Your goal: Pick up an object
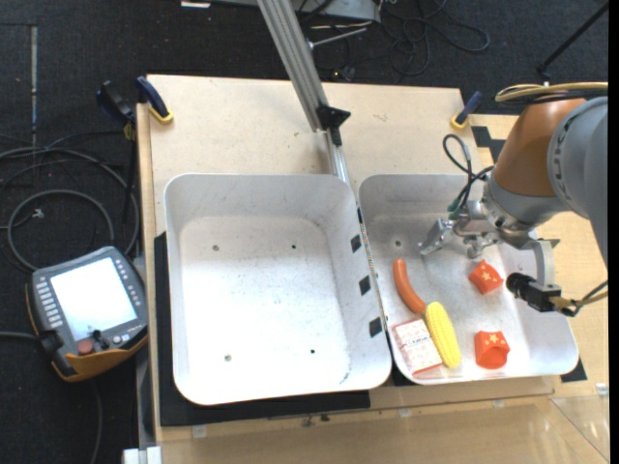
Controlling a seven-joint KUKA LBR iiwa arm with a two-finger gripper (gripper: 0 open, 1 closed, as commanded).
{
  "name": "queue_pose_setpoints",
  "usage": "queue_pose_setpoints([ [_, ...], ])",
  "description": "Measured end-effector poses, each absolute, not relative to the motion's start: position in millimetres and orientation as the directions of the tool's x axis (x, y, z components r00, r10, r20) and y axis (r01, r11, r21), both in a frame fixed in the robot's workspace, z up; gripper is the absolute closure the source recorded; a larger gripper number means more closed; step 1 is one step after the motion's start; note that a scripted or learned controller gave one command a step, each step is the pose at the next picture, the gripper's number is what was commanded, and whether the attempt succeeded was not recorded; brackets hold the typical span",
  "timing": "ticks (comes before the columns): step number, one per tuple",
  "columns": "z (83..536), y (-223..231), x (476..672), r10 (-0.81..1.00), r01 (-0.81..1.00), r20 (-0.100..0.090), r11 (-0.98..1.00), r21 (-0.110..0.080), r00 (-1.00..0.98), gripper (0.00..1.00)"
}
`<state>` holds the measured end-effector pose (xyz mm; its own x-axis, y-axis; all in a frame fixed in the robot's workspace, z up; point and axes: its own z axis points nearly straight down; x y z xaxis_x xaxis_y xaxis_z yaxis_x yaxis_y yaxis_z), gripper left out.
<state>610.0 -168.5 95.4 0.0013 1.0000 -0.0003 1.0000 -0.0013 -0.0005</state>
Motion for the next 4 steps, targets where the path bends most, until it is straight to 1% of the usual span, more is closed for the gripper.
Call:
queue_pose_setpoints([
  [1,106.0,-168.4,610.7,1.0,1.0,0.0,-0.001,0.002,0.001,1.0],
  [2,167.3,-175.5,615.1,1.0,1.0,-0.002,-0.001,0.007,0.001,1.0],
  [3,231.5,-178.6,618.2,1.0,1.0,-0.003,0.002,0.008,-0.002,1.0],
  [4,266.0,-178.5,619.6,1.0,1.0,-0.002,0.003,0.006,-0.003,1.0],
])
